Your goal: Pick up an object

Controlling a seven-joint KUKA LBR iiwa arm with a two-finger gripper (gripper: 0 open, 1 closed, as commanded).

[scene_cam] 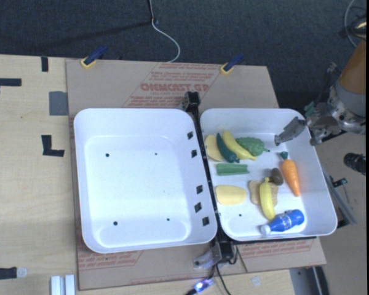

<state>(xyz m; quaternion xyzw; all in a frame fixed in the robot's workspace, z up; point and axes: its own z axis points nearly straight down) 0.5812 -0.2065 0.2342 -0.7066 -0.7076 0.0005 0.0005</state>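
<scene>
Gripper: we see the gripper (293, 129) at the upper right corner of the right bin (307, 118), reaching in from the right; we see nothing between its fingers, and we cannot tell how far apart they stand.
Contact: we see one grey finger slanting down over the bin's rim, apart from every object.
Nearest object: we note the carrot (291, 175) just below the gripper, lying lengthwise, green end toward the tool.
To the gripper's left: we note the green leafy piece (252, 145), then a yellow banana (233, 145) beside a dark green vegetable (225, 149).
Below and left: we log a green strip (232, 169), a yellow lemon-like piece (230, 194) and a second banana (267, 198).
Farthest below: we log the blue bottle (286, 220) by the bin's near wall.
Left bin (89, 165): we see it well apart from the gripper.
</scene>
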